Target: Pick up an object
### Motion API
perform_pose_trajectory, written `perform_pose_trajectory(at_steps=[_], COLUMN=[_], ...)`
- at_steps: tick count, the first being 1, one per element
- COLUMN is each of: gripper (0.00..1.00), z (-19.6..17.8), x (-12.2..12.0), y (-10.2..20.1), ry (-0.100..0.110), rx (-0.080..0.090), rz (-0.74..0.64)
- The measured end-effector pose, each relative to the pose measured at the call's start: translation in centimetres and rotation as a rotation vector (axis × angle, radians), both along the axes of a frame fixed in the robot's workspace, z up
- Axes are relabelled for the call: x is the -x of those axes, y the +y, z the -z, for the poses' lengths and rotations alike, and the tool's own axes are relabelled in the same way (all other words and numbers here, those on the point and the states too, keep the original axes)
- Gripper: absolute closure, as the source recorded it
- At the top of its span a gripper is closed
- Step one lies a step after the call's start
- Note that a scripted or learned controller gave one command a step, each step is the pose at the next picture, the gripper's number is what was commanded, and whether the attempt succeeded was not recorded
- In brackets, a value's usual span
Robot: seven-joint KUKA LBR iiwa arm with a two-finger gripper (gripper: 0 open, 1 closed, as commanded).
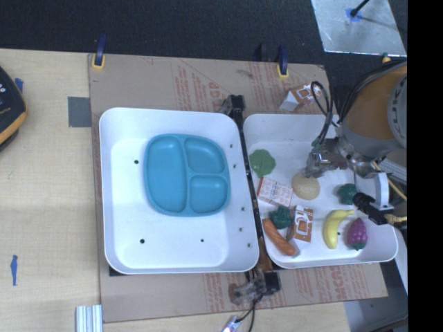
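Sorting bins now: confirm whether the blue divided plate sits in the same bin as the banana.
No: the blue divided plate lies in the left bin, the banana in the right bin.

A robotics lab; cardboard sheet (208, 81) clamped to the bench (41, 220), two white bins (111, 185), toy food.

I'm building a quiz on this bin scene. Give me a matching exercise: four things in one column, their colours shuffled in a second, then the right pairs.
Things:
1. divided plate in the left bin
2. banana
3. carrot
4. round toy at the right bin's near right corner

Colours:
A. orange
B. purple
C. light blue
D. yellow

Pairs: 1-C, 2-D, 3-A, 4-B
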State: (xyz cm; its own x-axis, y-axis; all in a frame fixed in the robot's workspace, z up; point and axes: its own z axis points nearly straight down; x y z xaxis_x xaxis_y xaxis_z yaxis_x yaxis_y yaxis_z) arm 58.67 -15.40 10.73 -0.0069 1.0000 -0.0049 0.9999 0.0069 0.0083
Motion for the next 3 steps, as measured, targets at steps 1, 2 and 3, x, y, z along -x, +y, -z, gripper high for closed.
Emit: perform_pose_trajectory(at_steps=[1,2,3], gripper=[0.00,0.00,0.00], z=[0.1,1.0,1.0], x=[0.1,0.8,1.8], y=[0.0,4.6,6.0], ry=[0.004,-0.001,-0.003], rx=[0.000,-0.001,-0.001], rz=[0.001,0.002,0.003])
